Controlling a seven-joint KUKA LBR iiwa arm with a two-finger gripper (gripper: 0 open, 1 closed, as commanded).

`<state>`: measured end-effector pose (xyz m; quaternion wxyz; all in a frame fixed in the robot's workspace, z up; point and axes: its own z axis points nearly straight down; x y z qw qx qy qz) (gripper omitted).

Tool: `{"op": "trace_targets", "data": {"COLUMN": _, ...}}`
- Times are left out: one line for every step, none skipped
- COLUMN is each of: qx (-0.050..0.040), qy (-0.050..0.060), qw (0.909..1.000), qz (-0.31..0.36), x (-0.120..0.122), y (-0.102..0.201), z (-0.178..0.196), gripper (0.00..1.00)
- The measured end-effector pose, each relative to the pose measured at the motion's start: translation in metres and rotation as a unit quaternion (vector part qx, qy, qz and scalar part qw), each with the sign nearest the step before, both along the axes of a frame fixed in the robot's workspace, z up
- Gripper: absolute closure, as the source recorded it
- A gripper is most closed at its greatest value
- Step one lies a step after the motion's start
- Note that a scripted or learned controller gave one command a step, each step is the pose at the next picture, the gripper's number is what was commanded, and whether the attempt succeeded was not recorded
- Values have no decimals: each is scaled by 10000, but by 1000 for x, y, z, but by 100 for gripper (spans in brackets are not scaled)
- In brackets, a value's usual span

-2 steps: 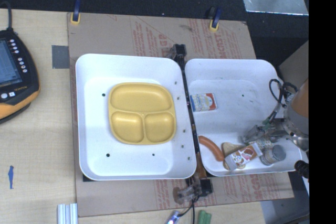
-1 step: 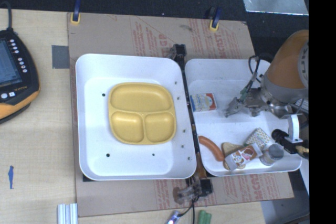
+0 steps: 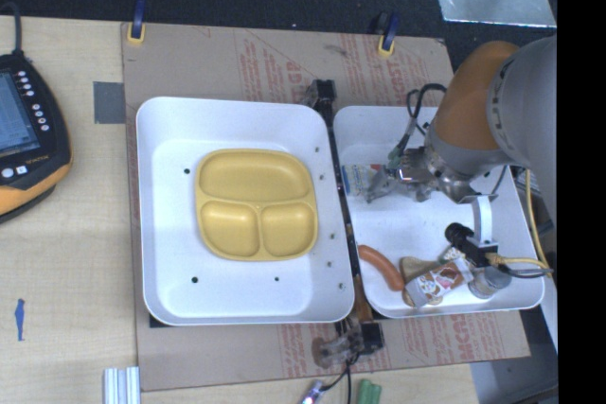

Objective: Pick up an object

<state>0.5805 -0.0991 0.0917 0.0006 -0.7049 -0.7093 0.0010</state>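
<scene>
My tool (image 3: pixel 379 184) is low in the right bin (image 3: pixel 417 306), near its left wall; how wide it stands I cannot tell; the orange sausage (image 3: pixel 381 266) lies at this bin's front, beside a small bottle (image 3: pixel 436 282).

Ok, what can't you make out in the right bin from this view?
- Claw: fingers too small and cluttered in the camera view to judge.
- Small item beside it: blurred, unidentifiable.
- Right bin: far side hidden under the arm.
- Label on the bottle: too small to read.
</scene>
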Motion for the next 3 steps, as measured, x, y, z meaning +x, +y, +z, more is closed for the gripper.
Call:
{"op": "trace_targets", "data": {"qx": 2, "qy": -4, "qw": 10000, "qz": -26, "x": 23, "y": -95, "z": 0, "gripper": 0}}
{"op": "trace_targets", "data": {"qx": -6, "qy": -8, "qw": 10000, "qz": -17, "x": 71, "y": -7, "z": 1, "gripper": 0}}
{"op": "trace_targets", "data": {"qx": 2, "qy": -8, "qw": 10000, "qz": -15, "x": 76, "y": 3, "z": 0, "gripper": 0}}
